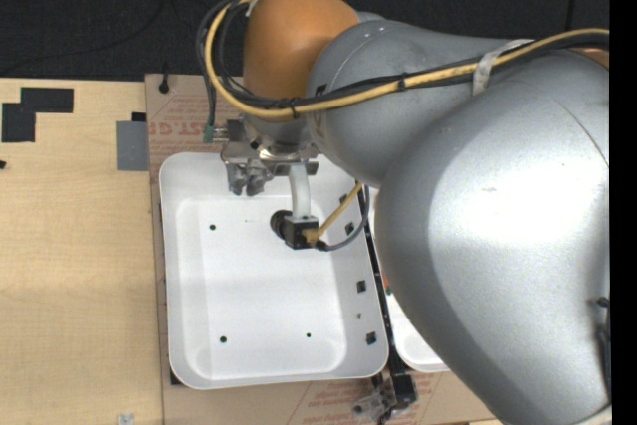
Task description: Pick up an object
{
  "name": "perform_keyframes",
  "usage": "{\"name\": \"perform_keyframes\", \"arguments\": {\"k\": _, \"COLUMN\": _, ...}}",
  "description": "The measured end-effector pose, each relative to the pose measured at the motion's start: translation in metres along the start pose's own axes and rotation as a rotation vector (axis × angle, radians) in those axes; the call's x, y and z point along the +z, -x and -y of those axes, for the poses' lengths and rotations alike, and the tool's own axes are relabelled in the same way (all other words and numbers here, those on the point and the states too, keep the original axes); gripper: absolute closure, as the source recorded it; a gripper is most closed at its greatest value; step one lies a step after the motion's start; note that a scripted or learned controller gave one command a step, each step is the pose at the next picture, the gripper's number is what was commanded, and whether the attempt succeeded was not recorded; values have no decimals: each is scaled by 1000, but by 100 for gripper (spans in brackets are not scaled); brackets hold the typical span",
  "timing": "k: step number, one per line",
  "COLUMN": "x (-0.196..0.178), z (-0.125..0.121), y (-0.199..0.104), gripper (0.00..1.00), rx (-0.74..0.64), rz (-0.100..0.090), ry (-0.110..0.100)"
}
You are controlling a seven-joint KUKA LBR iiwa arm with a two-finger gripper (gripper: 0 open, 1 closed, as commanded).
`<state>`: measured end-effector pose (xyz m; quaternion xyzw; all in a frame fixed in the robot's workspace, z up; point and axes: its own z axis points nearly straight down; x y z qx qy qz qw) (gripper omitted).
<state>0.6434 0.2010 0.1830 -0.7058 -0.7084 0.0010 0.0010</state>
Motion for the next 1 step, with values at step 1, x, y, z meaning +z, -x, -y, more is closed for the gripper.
{"name": "perform_keyframes", "arguments": {"k": 1, "x": -4, "z": 0, "y": -41, "gripper": 100, "rx": 0, "rz": -1, "ry": 0}}
